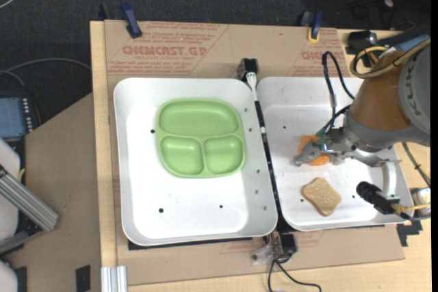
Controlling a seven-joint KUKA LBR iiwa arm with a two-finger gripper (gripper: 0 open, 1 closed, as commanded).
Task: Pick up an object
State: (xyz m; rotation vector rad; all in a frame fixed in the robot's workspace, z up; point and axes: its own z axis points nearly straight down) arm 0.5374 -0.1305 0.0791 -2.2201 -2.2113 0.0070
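Bright, even overhead light, no hard shadows. Left white bin (137, 208) and right white bin (291, 99) read near overexposed, w/ surface detail washed out on their floors. Green tray (201, 137) shows soft sheen, no sharp glare. Gripper (309, 154) casts only a faint, diffuse shadow on the bin floor just below its jaws; the bread-like piece (322, 195), below and slightly right of the jaws, has a thin soft shadow too. Dark carpet (55, 3) far from the jaws looks dim, grainy. Overall res low, slightly soft; small parts around the jaws blur together. Cardboard (178, 44) edges look straight, little distortion.
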